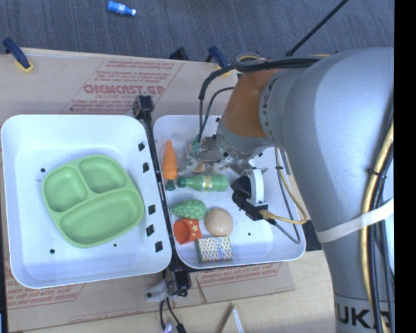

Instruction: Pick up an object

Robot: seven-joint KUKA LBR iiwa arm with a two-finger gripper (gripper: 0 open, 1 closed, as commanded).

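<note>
The pincer (206, 159) sits low in the upper part of the right bin (286, 245), under the arm's orange band (246, 109); it is too cluttered with metal parts and cabling to tell how it is set or whether it has hold of anything. Just below it lies a green bottle (204, 183) on its side, running left to right, near or touching the pincer's lower parts. To its left an orange carrot (169, 161) lies along the bin's left wall, pointing up and down in the view. Below the bottle a bumpy green toy (188, 209) like a pickle or an ear of corn lies near the left wall, with a tan rounded object (219, 222) like an egg or a potato just beside it on the right. A small red-orange piece (186, 232) sits below the green toy, and a patterned box (214, 250) rests near the bin's lower edge. A black-and-white unit (252, 191) with a yellow cable hangs off the wrist to the pincer's right. The left bin (21, 186) holds a light green divided plate (91, 200) with three compartments. Both bins rest on a cardboard sheet (118, 82) printed in red, which covers the worktop. A small blue object (121, 8) lies on the dark floor beyond, well apart from the bins.
</note>
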